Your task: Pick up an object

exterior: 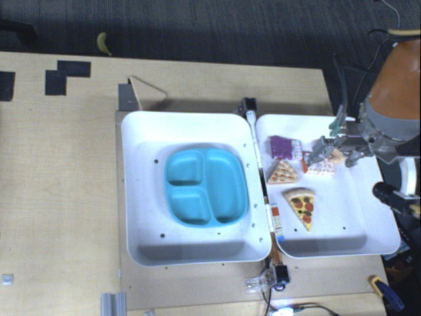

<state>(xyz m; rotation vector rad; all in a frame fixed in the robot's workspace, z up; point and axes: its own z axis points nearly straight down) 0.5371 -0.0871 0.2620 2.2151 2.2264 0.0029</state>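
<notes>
Pizza slice (301,207) nearest, flat in right bin (355,239). Beyond, waffle wedge (283,172), purple block (282,147). My gripper (327,155) low over white-red packet (321,168); finger state: cannot tell. Packet judged light, thin, slippery; grip across short edges.

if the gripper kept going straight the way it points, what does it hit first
Probably the white-and-red toy right under the gripper in the right bin. It points down and leftward; height is hard to judge, so it may already touch.
</notes>
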